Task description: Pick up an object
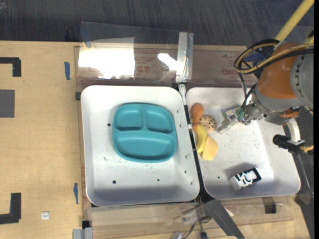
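Note:
In the right bin (pixel 269 148) a cluster of toy food lies against the left wall: an orange piece (pixel 197 110), a speckled round piece (pixel 207 121), a yellow banana-like piece (pixel 200 136) and a yellow-orange piece (pixel 210 150). A white and black block (pixel 245 178) lies near the bin's front. My gripper (pixel 225 123) reaches in from the right, low over the bin, its tip just right of the speckled piece. Nothing shows between its fingers.
The left bin (pixel 94 133) holds a teal divided plate (pixel 145 132). A clear plastic sheet (pixel 134 59) stands behind the bins. A black-tipped part (pixel 286 143) of the arm juts over the right bin's right side. Cables (pixel 254 56) loop above the wrist.

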Action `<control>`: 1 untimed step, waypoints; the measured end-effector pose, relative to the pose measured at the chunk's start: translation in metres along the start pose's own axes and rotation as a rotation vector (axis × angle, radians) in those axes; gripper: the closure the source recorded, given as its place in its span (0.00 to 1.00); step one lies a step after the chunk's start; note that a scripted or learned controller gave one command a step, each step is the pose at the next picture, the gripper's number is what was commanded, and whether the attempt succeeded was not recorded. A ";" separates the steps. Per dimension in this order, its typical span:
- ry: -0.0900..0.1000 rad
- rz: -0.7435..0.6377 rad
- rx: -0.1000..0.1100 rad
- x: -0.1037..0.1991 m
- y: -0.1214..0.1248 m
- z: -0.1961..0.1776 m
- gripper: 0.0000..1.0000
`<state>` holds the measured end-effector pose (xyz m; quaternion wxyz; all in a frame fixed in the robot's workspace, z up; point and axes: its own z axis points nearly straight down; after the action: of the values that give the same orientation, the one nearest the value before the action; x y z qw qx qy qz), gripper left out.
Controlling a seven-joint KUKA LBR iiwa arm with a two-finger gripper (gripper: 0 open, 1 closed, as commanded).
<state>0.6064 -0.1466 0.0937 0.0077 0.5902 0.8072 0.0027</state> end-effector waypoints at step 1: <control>0.006 0.146 0.011 -0.044 0.027 0.008 0.00</control>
<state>0.6458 -0.1804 0.0861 0.0017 0.6477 0.7619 0.0005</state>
